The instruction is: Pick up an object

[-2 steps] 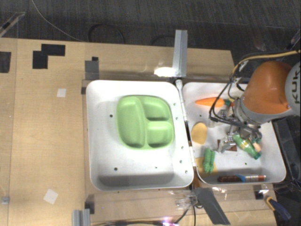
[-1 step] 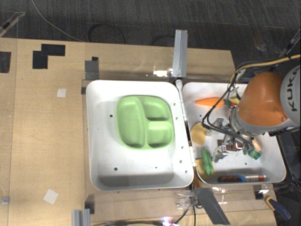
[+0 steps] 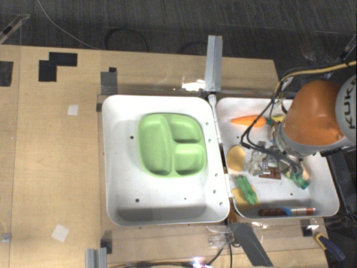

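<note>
Hovering low over right bin (image 3: pixel 329 202), gripper (image 3: pixel 266 167) amid clutter; finger state impossible to tell. Crowded by yellow piece (image 3: pixel 236 158), green object (image 3: pixel 246 189), marker (image 3: pixel 285 211). Carrot (image 3: pixel 247 120) near far rim.

floor (image 3: pixel 139 10): dark grey carpet | bench (image 3: pixel 50 166): light wood, black patches | cable (image 3: pixel 61 27): thin, on carpet
</note>
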